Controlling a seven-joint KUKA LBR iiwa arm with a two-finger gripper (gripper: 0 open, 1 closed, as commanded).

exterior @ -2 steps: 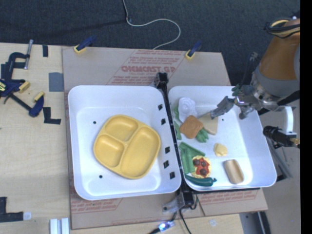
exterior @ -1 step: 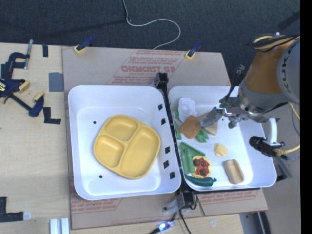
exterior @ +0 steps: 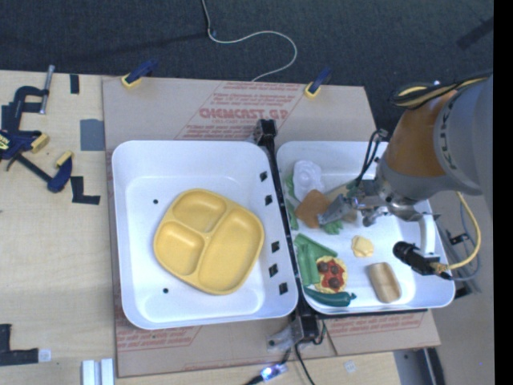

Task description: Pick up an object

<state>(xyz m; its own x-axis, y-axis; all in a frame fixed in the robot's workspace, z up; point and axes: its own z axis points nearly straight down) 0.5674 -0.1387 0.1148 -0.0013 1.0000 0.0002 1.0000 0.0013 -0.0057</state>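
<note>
Down at the near edge of the right bin (exterior: 439, 299), a green pepper (exterior: 337, 299) lies just below a pizza slice (exterior: 329, 272), with a bread roll (exterior: 384, 281) toward the near right corner and a small yellow piece (exterior: 362, 246) above it. Over in the left bin (exterior: 136, 175), a yellow divided tray (exterior: 208, 240) sits in the middle. At the right bin's left edge the claw (exterior: 335, 212) hangs low, touching a brown piece (exterior: 309, 206) below a white wad (exterior: 307, 173); whether it's wide or narrow, can't tell.

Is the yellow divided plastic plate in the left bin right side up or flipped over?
Right side up. The yellow divided plastic plate lies flat on the floor of the left bin, its three hollow compartments facing the camera, with nothing in them.
</note>
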